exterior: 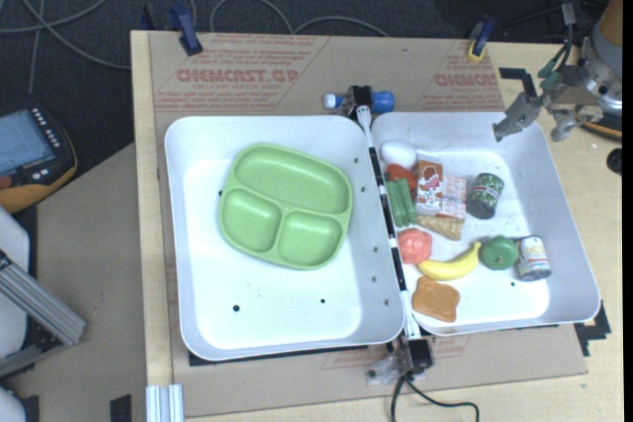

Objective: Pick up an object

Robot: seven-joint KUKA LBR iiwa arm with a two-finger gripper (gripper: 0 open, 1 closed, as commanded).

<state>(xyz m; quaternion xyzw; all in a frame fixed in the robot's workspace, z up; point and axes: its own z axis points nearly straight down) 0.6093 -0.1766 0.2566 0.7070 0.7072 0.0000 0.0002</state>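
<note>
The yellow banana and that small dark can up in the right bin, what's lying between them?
In the camera view, between the yellow toy banana and the small dark can lies bare white bin floor; the tan cracker sits just beside that line.

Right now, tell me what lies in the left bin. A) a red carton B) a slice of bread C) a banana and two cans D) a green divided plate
D: the green divided plate lies in the left bin, while the banana and the cans sit in the right bin.
</note>
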